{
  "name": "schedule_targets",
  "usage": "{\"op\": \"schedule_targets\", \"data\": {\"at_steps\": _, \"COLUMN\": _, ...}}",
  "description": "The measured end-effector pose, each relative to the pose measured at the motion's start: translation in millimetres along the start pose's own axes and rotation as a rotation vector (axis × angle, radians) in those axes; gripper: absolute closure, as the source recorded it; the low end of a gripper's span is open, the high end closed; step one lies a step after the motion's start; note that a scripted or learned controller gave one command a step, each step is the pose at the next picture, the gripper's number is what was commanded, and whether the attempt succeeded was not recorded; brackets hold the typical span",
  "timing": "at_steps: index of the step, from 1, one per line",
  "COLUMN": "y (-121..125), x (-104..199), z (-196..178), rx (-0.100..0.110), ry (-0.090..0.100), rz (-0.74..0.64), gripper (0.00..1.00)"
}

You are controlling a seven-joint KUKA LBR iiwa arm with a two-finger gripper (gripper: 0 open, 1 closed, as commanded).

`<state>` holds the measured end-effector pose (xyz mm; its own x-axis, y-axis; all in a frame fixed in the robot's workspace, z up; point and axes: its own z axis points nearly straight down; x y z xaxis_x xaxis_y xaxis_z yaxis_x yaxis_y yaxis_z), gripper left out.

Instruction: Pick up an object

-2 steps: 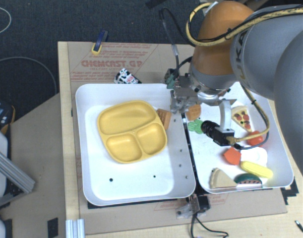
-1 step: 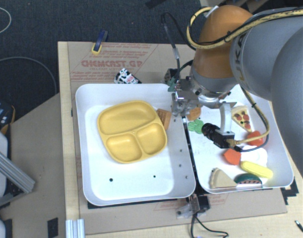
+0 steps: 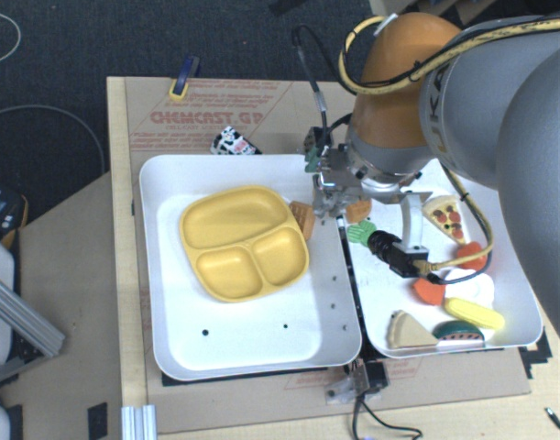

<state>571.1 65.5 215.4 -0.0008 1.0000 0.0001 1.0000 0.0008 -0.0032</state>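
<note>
Your gripper [image 3: 339, 207] hangs low over the seam between the bins, likely to reach the small tan toy piece [image 3: 302, 219] just beside the yellow divided plate [image 3: 245, 242] in the left bin [image 3: 261, 342]. You cannot tell its grip state from here. The right bin [image 3: 522, 324] holds a pizza slice [image 3: 444, 218], a banana [image 3: 474, 313], a watermelon slice [image 3: 459, 335] and a sandwich wedge [image 3: 408, 329].

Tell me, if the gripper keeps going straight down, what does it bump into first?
Probably the small tan piece at the left bin's right edge; the gripper hangs about over it. Depth is hard to judge.
</note>
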Motion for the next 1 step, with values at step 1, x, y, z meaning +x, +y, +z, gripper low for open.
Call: {"op": "schedule_targets", "data": {"at_steps": 1, "y": -7.5, "x": -9.9, "z": -14.9, "rx": -0.004, "ry": 0.0, "rz": 0.002, "gripper": 1.0}}
